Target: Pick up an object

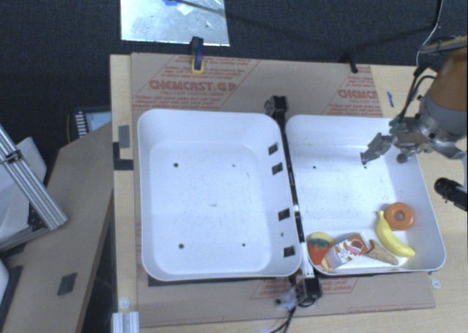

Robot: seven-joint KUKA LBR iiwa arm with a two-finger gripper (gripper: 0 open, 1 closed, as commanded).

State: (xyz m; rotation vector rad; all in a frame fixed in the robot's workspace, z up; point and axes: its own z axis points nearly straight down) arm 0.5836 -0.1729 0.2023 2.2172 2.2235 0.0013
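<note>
White bins: two, side by side; left bin (208,192), right bin (336,200).
Gripper (376,150): over right bin's far side, fingers apart, nothing between them.
Banana (393,237), orange ring (398,215), packet (344,252): right bin's near corner.

The worktop (121,178) carries a brown cardboard sheet (241,79) with red print. Two shallow white bins sit on it, left bin (212,192) touching right bin (351,178).
</note>
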